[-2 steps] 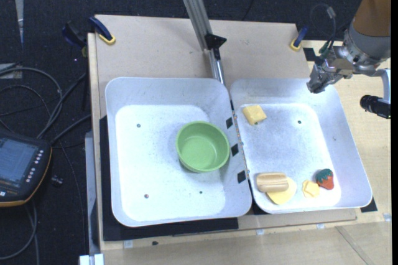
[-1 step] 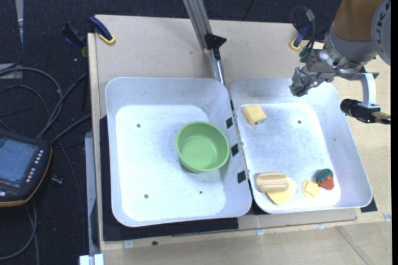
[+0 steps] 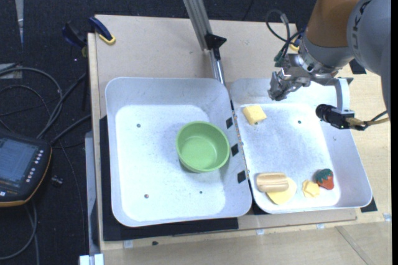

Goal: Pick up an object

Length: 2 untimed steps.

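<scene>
Bowl [image 3: 202, 146] in left bin [image 3: 124, 102]

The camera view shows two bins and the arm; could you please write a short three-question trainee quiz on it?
1. True or false: the green bowl sits in the left bin.
2. Which item lies nearest the end effector? A) yellow block B) hot dog C) strawberry
3. Fill in: the hot dog, the strawberry and the small yellow piece lie along the right bin's ____ edge.

Key: 1 true; 2 A; 3 near (bottom of view).
</scene>
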{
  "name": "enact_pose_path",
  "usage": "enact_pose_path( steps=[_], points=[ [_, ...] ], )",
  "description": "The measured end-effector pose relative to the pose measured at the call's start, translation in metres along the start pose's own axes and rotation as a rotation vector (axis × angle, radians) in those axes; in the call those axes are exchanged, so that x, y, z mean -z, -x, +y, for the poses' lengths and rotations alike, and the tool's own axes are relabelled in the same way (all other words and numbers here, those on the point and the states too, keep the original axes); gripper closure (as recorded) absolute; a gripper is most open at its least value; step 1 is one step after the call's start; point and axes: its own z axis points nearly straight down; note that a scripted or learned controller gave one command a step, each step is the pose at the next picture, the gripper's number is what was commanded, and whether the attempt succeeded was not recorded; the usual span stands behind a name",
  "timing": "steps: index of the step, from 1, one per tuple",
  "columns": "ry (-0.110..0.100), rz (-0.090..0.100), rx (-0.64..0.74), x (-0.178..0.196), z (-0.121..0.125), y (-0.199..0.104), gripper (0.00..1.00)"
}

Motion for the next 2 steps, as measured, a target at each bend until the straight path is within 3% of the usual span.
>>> enact_pose_path(
  steps=[2],
  points=[
    [-0.001,0.0,0.0,0.005,-0.022,-0.112,1.0]
  ],
)
